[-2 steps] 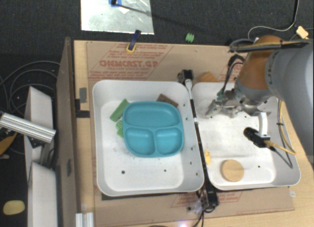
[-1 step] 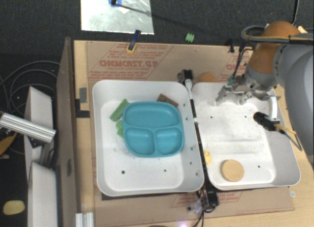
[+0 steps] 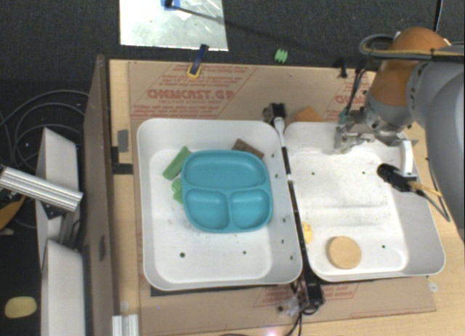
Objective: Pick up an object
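Observation:
My gripper hangs over the far right corner of the right bin, with no object seen between or under it. A tan round disc lies near that bin's front edge, well away from the gripper. A small yellow piece sits against the same bin's left wall. In the left bin, a blue divided plate lies flat in the middle. Green pieces poke out from under the plate's left side, and a brown block shows at its far edge.
An orange-tan thing rests just beyond the right bin's far wall. A black divider runs between the two bins. Cardboard lies under the bins, with a clamp at its far edge. Cables and metal profiles lie off to the left.

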`<state>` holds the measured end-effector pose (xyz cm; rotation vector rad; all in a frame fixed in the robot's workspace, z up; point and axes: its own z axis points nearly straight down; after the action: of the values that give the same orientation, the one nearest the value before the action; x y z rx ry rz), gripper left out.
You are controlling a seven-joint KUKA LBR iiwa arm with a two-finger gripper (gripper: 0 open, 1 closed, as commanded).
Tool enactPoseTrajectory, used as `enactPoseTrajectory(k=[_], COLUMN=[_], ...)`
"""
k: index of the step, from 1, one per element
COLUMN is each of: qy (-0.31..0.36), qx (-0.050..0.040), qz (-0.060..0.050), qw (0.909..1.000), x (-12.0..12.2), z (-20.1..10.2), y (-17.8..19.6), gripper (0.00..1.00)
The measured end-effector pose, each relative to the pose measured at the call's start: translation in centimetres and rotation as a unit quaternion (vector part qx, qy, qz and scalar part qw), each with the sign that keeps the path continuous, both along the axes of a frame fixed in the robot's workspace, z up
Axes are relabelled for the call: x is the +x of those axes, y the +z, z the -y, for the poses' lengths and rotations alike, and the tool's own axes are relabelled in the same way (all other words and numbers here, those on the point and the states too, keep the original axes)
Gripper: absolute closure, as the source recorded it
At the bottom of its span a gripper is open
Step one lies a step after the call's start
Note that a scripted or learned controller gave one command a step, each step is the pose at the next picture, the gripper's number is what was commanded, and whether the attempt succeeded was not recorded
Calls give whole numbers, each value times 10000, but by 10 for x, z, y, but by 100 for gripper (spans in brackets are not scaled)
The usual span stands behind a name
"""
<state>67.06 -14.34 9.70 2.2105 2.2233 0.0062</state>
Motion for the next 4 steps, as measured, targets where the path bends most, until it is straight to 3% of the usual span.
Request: enactPoseTrajectory(k=[1,2,3,4], qy=[-40,23,30,-40], qx=[-26,11,26,-6], qz=[26,5,-45,-7], qw=[10000,10000,10000,10000], x=[-1,0,-2,-11], z=[68,-4,-90,-26], y=[104,151,92,142], gripper=[100,100,100,100])
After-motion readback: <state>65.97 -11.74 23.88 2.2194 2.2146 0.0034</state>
